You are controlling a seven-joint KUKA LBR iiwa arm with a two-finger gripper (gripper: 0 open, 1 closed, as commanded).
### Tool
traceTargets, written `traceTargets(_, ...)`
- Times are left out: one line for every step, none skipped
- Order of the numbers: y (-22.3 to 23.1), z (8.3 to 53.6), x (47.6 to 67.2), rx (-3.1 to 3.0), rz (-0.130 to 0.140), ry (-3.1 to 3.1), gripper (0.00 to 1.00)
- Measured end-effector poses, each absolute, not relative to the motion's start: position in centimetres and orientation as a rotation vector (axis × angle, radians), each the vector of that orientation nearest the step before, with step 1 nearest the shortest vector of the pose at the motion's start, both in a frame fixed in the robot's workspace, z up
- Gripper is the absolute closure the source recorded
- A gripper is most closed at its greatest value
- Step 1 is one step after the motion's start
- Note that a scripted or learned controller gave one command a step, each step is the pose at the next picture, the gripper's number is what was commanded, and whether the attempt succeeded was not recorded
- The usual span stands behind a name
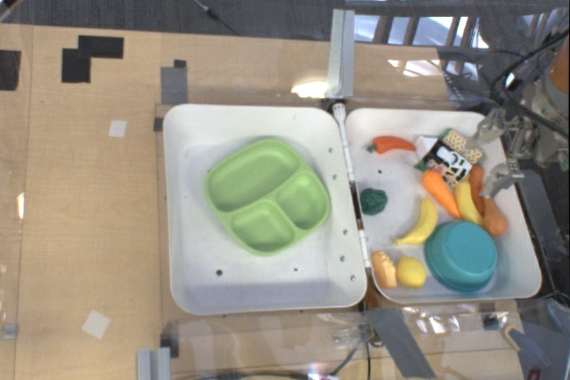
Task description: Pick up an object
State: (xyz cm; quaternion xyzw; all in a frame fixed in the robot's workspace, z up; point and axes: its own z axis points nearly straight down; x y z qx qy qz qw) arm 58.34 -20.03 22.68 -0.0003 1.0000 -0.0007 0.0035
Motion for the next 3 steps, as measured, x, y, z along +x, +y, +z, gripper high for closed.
traceTargets(-20.4,12.2,57.6,-0.179,-0.015,3.099,0.00)
traceTargets(-16.7,11.2,56.2,-0.234,-0.013,3.075,0.00)
traceTargets(-10.0,9.1,52.2,-0.299,-0.001,3.109,0.00)
